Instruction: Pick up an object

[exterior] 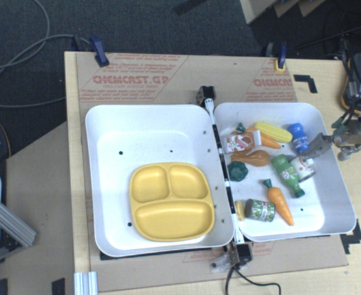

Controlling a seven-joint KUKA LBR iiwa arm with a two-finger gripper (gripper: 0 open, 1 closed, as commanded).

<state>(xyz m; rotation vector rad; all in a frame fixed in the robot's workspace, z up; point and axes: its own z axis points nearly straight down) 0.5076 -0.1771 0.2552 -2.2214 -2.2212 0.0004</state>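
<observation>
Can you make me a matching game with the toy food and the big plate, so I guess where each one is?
Things:
1. yellow plate
2. corn
3. carrot
4. jar

Places:
A. far end of the right bin
B. in the left bin
C. near end of the right bin, by the divider
D. just right of the jar

Pairs: 1-B, 2-A, 3-D, 4-C

Yellow divided plate (pixel 170 201) sat in left bin (pixel 106 140); blue clamps (pixel 98 49) clipped on board's (pixel 75 165) far edge; cables (pixel 20 42) strewn on carpet.
</observation>
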